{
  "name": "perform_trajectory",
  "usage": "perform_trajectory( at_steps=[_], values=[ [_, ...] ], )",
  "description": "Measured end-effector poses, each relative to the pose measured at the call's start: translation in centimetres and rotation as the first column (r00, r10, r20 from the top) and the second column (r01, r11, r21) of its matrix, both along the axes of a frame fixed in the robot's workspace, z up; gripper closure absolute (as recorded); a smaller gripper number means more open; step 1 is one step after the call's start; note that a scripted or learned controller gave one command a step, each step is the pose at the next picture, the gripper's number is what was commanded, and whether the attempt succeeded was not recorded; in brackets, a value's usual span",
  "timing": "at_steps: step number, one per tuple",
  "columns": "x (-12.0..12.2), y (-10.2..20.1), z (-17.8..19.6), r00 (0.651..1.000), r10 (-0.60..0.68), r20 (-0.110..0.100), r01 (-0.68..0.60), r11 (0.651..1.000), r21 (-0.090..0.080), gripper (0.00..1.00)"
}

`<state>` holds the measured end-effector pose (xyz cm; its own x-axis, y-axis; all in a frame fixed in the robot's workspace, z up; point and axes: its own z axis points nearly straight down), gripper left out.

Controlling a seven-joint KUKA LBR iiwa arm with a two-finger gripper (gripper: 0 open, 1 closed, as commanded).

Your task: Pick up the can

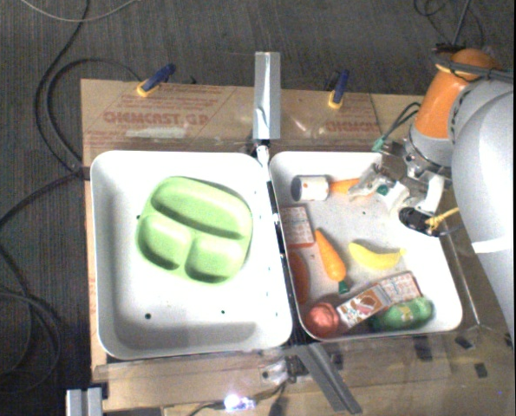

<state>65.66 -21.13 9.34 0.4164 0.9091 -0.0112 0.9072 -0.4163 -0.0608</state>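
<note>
At the near edge of the right white bin (pixel 453 319) lie a red apple (pixel 323 318), a printed juice carton (pixel 379 300) and a green vegetable (pixel 405 314). The small white cylindrical can (pixel 310 187) lies on its side in the far left corner of that bin, beside a flat snack packet (pixel 297 227). An orange carrot (pixel 330 254) and a yellow banana (pixel 375 254) lie between. The tool (pixel 383 180) hovers near the far right; I cannot tell its opening. The left white bin (pixel 119 319) holds a green moulded plastic tray (pixel 194 229).
</note>
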Motion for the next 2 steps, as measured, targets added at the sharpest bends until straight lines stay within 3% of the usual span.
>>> perform_trajectory(
  at_steps=[1, 2],
  values=[
    [-6.52, 1.63, 0.20, 0.988, -0.132, 0.077, 0.134, 0.991, -0.020, 0.00],
    [-6.60, 1.43, 1.06, 0.988, -0.134, 0.075, 0.136, 0.990, -0.023, 1.00]
  ],
)
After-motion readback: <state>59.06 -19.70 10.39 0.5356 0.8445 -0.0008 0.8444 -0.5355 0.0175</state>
